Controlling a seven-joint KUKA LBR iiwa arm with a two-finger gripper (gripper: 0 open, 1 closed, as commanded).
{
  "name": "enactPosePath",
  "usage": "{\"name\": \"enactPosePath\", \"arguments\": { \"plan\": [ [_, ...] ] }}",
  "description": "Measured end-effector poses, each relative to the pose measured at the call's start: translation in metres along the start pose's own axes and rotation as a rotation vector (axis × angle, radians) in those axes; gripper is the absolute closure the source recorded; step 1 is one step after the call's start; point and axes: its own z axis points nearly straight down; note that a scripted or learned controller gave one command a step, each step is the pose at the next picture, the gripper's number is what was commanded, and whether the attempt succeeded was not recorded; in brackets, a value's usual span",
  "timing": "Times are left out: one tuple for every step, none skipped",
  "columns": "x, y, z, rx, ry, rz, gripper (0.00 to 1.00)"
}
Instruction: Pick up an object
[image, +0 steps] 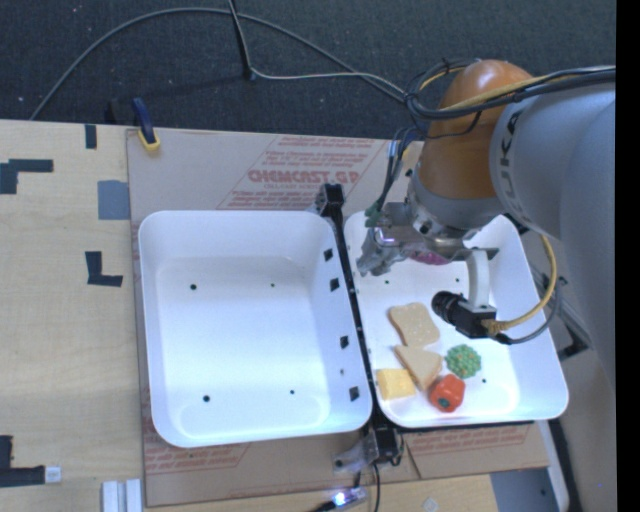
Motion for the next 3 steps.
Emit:
{"name": "enactPosePath", "arguments": {
  "plan": [
    [0.024,-0.006,-0.173,-0.002,-0.002,0.008,1.0],
    [0.077,0.007,-0.096,0.024,-0.005,0.009,1.0],
    [0.074,0.008,-0.101,0.017,-0.006,0.012,0.0]
  ]
}}
